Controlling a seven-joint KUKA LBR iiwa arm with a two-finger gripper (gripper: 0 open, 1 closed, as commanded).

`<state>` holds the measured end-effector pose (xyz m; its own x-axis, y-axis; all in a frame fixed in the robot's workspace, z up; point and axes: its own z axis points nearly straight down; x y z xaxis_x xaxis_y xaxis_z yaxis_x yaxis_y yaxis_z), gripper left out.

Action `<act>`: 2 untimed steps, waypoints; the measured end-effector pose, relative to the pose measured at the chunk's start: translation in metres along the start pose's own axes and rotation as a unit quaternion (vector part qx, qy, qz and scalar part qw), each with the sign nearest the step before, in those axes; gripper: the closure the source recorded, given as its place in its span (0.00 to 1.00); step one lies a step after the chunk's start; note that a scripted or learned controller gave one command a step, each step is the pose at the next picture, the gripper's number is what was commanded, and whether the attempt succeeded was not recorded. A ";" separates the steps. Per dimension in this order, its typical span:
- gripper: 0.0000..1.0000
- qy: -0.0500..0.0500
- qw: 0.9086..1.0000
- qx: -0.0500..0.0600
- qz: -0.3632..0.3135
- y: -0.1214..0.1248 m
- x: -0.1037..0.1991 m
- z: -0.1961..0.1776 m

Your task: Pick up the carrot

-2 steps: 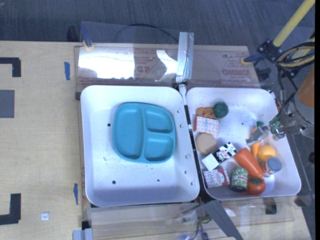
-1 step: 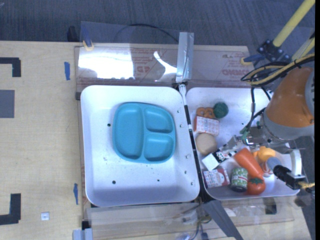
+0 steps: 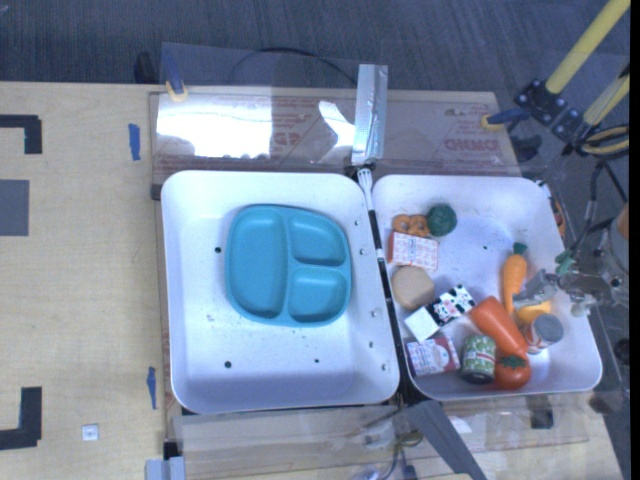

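The carrot (image 3: 513,278) is small and orange with a green top. It lies in the right white bin (image 3: 480,200), towards the bin's right side, with its leafy end pointing to the far wall. A larger orange-red vegetable (image 3: 497,326) lies slantwise just in front of it. Nothing covers the carrot.
Several toys crowd the right bin: a green ball (image 3: 441,219), a red-print box (image 3: 414,252), a bread roll (image 3: 412,287), a cow-print carton (image 3: 456,302), a green can (image 3: 479,359), a tomato (image 3: 512,371). A grey metallic piece (image 3: 560,282) lies beside the carrot. A blue divided plate (image 3: 288,265) is in the left bin (image 3: 190,298).
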<state>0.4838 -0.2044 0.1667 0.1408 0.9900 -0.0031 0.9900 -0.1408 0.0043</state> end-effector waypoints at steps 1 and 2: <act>0.00 0.001 0.997 -0.001 -0.074 0.050 0.028 0.080; 0.00 0.001 0.997 0.000 -0.074 0.049 0.028 0.081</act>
<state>0.5365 -0.1842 0.0862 -0.0059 1.0000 -0.0017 1.0000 0.0059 0.0048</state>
